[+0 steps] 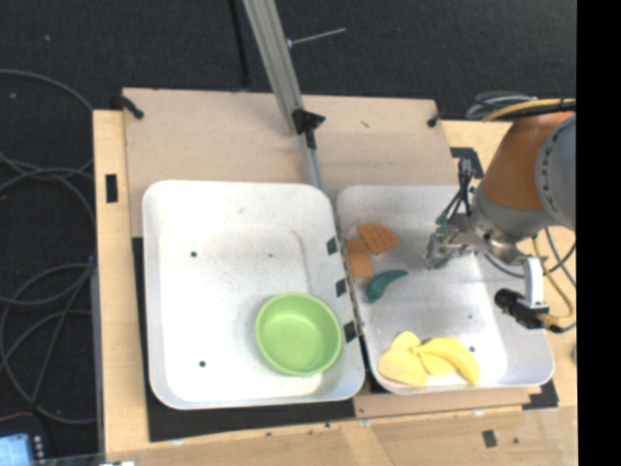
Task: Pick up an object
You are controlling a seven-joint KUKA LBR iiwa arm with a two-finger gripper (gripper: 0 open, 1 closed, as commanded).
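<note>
No pick is confirmed yet. Shallow white right bin (485,362) holds the candidates: yellow banana-shaped soft toy (429,359), orange flat piece (370,243), small teal curved piece (382,282). Gripper (441,249) is seen low over the bin floor, apart from them; finger state cannot be told.

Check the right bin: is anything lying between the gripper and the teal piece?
Nothing visible does. The gripper hangs over bare white floor of the right bin, and the teal piece lies to its left; the orange piece sits above that line.
</note>
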